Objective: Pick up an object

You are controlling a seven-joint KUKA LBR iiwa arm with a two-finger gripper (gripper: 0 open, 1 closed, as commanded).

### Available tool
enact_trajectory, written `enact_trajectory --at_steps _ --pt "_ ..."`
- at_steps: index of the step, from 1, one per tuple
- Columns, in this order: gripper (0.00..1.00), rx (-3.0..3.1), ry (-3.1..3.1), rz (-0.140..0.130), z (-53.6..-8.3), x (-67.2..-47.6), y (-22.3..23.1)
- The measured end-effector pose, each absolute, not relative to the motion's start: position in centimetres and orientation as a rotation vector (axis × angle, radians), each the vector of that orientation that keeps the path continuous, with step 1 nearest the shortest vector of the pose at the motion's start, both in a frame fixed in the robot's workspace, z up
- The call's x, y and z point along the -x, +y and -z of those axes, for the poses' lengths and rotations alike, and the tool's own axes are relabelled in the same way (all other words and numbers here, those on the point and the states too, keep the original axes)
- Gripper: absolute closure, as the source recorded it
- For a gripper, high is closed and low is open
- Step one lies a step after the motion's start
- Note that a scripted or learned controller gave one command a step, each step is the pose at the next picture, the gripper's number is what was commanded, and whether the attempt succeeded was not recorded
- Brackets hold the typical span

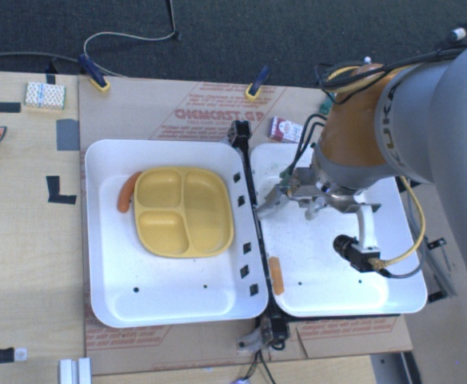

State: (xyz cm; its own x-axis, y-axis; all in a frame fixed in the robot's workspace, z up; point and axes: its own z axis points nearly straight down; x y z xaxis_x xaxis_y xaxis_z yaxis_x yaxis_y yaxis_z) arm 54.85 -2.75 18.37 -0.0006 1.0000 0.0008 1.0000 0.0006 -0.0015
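Note:
In the left bin [105, 238] lies a yellow divided plate [182, 211], with an orange sausage-shaped piece [125, 193] resting against its left edge. A second small orange piece [275, 275] sits in the right bin [393, 294], close to the divider near the front. My gripper [293, 201] hangs over the upper left part of the right bin, just right of the divider and well above that orange piece. The grey and orange wrist covers most of it, and nothing shows in its grasp.
A black hose and fitting [353, 250] hang from the arm over the right bin. A small red and white packet [281, 129] lies on the cardboard behind the bins. Clamps [257, 86] hold the cardboard's back edge. A black divider strip [248, 206] separates the bins.

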Motion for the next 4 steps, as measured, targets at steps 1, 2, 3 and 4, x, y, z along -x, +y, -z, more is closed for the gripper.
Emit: enact_trajectory --at_steps 1,2,3,4 --pt "0.00 2.219 -2.223 -0.001 -18.4 -59.8 -1.9" --pt "0.00 2.218 -2.223 -0.001 -18.4 -63.7 2.3" --pt "1.00 2.218 -2.225 -0.005 -19.3 -63.7 2.3" --pt "1.00 2.216 -2.226 -0.007 -20.3 -63.7 2.3"
